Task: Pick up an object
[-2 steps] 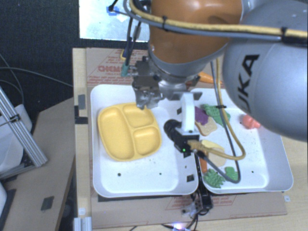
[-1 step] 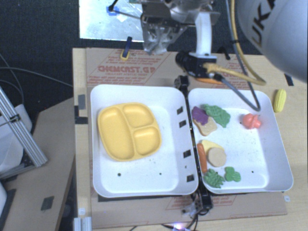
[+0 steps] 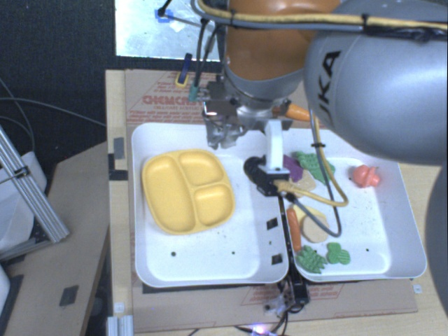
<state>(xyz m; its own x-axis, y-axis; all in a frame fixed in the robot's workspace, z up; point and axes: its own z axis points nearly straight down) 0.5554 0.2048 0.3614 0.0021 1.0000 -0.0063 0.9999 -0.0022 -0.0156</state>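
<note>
Over the far edge of the left bin [image 3: 210,270], you see the gripper [image 3: 225,137] hanging just above the yellow divided plate [image 3: 187,191], which lies flat in that bin. From this angle the tip is blurred and crowded by the wrist, so you cannot tell whether it is spread or closed; nothing appears to be clamped in it. Across in the right bin [image 3: 395,247] lie a pink toy [image 3: 365,176], an orange carrot [image 3: 293,228], a purple piece [image 3: 295,168] and two green leafy pieces [image 3: 310,260] near the front wall.
</note>
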